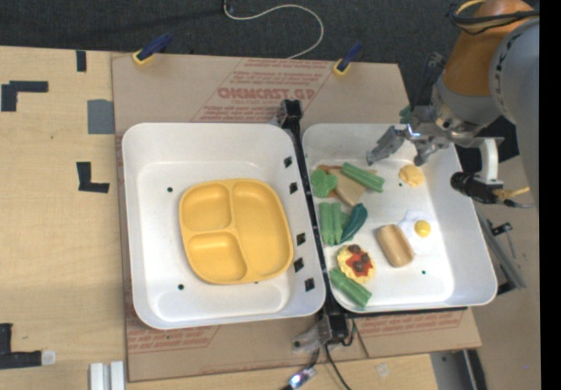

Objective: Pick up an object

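pincer (406,148) spread wide, empty, above right bin (456,279) near yellow toy (410,175)

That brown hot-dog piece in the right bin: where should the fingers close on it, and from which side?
Likely the middle of the brown hot-dog piece, coming straight down with the fingers across its short width. It lies flat and elongated, slanting from upper left to lower right. The fried egg sits close at its right and the pizza piece at its left, so keep the opening narrow.

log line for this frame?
phase: approach | gripper: open, nothing held, above right bin | nearest: yellow toy | left bin: yellow tray
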`<state>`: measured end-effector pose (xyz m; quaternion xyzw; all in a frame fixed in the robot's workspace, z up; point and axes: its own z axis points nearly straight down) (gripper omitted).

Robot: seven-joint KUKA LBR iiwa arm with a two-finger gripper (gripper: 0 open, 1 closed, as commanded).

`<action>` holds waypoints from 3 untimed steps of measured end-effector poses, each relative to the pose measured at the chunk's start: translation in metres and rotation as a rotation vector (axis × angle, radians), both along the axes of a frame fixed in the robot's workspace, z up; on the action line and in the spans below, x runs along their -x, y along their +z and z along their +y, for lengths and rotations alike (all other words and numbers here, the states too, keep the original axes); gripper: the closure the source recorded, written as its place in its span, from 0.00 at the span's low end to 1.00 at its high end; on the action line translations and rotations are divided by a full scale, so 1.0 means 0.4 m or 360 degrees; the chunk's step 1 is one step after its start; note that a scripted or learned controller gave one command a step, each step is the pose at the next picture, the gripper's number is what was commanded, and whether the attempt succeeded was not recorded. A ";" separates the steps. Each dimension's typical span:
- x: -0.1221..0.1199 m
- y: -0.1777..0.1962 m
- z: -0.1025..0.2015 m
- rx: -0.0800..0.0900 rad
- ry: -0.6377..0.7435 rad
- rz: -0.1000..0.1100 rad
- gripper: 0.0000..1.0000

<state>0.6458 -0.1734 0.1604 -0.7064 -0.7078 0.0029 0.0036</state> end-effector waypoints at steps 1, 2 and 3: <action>-0.016 -0.148 0.015 0.0002 0.0000 -0.0012 0.00; -0.031 -0.171 0.015 0.0008 0.0000 -0.0042 0.00; -0.036 -0.140 0.018 0.0009 0.0003 -0.0053 1.00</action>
